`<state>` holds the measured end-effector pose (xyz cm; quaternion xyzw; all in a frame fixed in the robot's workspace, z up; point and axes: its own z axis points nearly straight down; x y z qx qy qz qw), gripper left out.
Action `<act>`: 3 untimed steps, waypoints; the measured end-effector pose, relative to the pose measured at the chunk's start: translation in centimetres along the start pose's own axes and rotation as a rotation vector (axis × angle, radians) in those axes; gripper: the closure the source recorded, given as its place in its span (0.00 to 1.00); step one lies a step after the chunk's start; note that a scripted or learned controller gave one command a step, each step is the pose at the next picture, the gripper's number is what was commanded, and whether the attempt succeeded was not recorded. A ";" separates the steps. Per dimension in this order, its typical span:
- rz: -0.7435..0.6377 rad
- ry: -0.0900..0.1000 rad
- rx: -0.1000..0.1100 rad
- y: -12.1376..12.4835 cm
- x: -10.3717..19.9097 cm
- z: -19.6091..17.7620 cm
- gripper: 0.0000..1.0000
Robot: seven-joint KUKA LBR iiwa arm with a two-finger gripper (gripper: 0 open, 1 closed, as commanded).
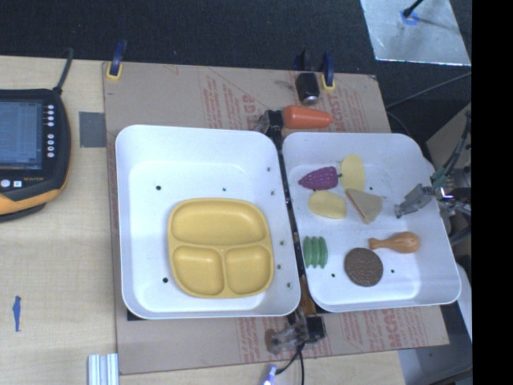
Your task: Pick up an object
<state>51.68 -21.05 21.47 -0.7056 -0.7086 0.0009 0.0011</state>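
White bins hold everything untouched: your toy food lies in the right bin, the chicken leg nearest the gripper at its right edge. Fingers perhaps spread; I cannot tell. Nothing is lifted yet.

What we cannot make out at the bench's edges

We see the arm cut off at the right edge, so only the gripper shows, too small and grey to judge its fingers. The handheld screen runs off the left edge. The small clamps below the bins are blurred.
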 end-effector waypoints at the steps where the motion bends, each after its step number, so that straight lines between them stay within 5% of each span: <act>1: -0.003 -0.001 0.000 7.0 7.0 4.3 0.00; 2: 0.000 0.000 0.002 14.0 11.2 12.4 0.00; 3: -0.004 0.000 0.001 14.1 11.2 11.2 1.00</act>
